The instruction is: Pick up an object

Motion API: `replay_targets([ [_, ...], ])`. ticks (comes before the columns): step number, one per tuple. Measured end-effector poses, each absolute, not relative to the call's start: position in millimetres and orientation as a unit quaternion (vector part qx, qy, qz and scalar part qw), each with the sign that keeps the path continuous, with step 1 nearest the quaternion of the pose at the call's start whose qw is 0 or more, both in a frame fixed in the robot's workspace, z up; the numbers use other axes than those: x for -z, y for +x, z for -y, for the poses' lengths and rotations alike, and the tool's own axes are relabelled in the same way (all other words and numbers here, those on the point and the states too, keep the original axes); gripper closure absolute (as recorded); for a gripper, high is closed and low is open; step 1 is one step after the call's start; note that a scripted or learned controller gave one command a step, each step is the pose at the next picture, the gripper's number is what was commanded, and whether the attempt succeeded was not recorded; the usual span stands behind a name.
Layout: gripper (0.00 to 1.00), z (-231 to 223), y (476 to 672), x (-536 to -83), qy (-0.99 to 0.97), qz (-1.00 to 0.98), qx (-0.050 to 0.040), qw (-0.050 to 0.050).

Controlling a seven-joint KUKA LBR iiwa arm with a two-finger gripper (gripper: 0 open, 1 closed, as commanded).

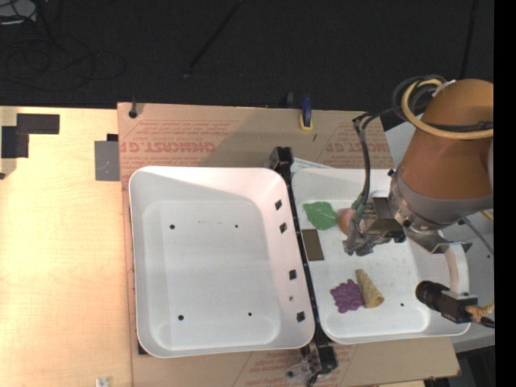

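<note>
My gripper (360, 240) hangs over the middle of the right bin (403, 329), below the grey and orange arm. A small pinkish-orange object (345, 218) lies just left of the gripper, partly hidden by it. A green object (321, 214) rests further left, near the bin's divider side. Below the gripper lie a purple grape-like cluster (347, 296) and a tan cone-shaped piece (370, 288), side by side on the bin floor. I see nothing clearly between the fingers.
The left bin (161, 192) sits beside the right one, parted by a black clamp strip (292, 240). A brown rectangle (312, 244) lies near the divider. A black cylinder (439, 298) and cables hang by the bin's right edge. Cardboard underlies both bins.
</note>
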State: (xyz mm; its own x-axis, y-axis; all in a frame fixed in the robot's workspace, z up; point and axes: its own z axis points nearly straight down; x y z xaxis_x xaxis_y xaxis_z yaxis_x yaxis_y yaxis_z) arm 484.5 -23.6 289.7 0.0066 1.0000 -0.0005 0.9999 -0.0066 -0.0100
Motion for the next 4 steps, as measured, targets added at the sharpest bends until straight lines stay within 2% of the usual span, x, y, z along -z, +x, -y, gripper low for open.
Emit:
replay_targets([
  [1,1.0,72.0,472.3,-180.7,-0.709,0.705,-0.0054,0.005],
  [2,1.0,52.8,490.2,-244.2,-0.706,0.708,0.0008,-0.001],
  [3,1.0,150.5,481.1,-184.3,-0.71,0.704,-0.004,0.002],
  [4,1.0,105.2,487.5,-285.0,-0.705,0.709,0.0028,-0.003],
])
